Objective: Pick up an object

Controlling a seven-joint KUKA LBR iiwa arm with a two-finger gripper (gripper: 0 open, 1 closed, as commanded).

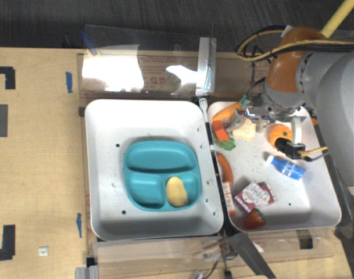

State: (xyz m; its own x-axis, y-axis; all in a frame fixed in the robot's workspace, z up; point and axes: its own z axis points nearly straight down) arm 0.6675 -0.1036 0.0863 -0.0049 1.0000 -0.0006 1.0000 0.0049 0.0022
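- Two white bins: left bin [107, 127] holds one teal tray [159, 158] with one yellow potato [177, 191].
- I see the gripper [264, 114] low over right bin [316, 208]'s far end, likely going for clutter there.
- Can't tell jaws' state.
- Right bin's pickables: one orange [277, 133], one strawberry [254, 218], one blue bottle [287, 167], one pink packet [255, 195].

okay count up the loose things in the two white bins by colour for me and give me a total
Teal: 1, the divided tray
Yellow: 1, the potato-like piece in the tray
Orange: 3, carrot, round fruit, sausage-like piece
Blue: 1, small bottle
Red: 1, strawberry
Pink: 1, packet
Total: 8; items under the gripper are unclear.
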